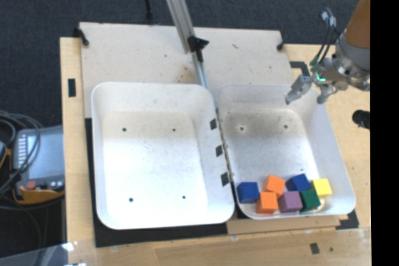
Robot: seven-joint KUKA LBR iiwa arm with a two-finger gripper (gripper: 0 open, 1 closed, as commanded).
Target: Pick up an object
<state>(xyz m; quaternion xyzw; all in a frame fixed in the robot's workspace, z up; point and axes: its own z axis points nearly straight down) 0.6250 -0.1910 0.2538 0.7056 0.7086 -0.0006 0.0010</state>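
Camera view shows us the gripper (310, 90) poised over the far right corner of the right bin (324, 134), its two fingers spread apart with nothing between them. We judge the pick has not yet begun in earnest.

The things to pick lie well away from it, bunched in the near right corner of that same bin: a blue block (248, 191), an orange block (275, 183), a second orange block (267, 202), a purple block (290, 201), a green block (310, 199), a dark blue block (299, 182) and a yellow block (322, 187). The left bin (156, 152) sits beside it, with a metal rail (177, 6) slanting down from the far side toward the seam between the two.

What worries us is the crowding. The blocks touch one another or sit just beside each other, so we see little free room for a finger to slide down along any one face. A descent onto the middle of the cluster could land a fingertip on top of a block and push it instead of straddling it, or close on two at once and let both slip. The yellow and green blocks lie close to the sloping bin wall, where a finger could strike the rim. The blue block, at the left edge of the group, looks to us the most exposed choice.
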